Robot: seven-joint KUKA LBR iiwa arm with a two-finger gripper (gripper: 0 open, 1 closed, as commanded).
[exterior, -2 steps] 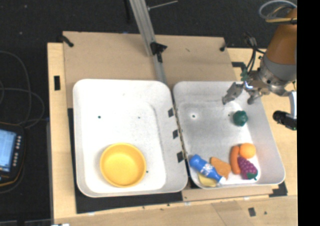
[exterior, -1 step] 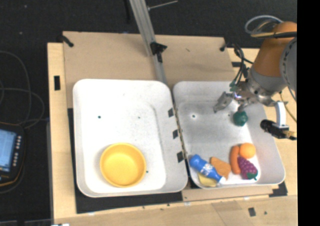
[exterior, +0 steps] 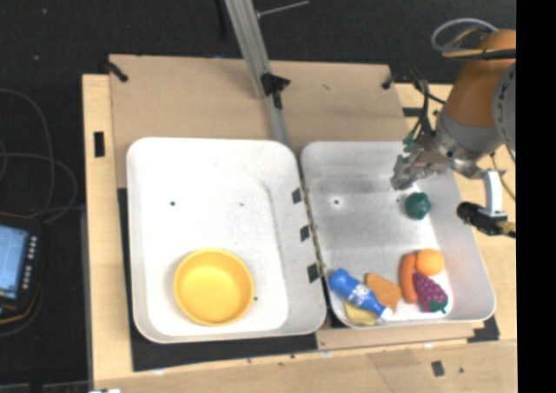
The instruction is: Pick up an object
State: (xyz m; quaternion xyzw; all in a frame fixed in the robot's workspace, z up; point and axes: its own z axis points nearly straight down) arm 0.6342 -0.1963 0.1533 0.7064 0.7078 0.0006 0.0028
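The step in hand looks like the approach: nothing is lifted yet, and the claw (exterior: 407, 176) hangs over the upper part of the right bin (exterior: 347, 165) with nothing between its tips that I can make out; whether it is open or closed I cannot tell from this slanted view. Far to the claw's left and lower, in the left bin (exterior: 156, 165), sits a yellow bowl (exterior: 214, 286), well apart from anything the arm could reach soon. Below the claw, along the right bin's lower edge, lie a blue bottle-like toy (exterior: 350, 288), an orange carrot-like piece (exterior: 383, 289), and further right a small orange fruit (exterior: 430, 261) with purple toy grapes (exterior: 432, 292) touching it. Nearest is a small dark green object (exterior: 418, 205), just below and slightly right of the claw, standing alone. It seems the likely target; the next move would call for a short shift over it, then a straight descent. The arm (exterior: 473, 109) comes in from the right, its orange band above the wrist, wrist angled down and leftward.
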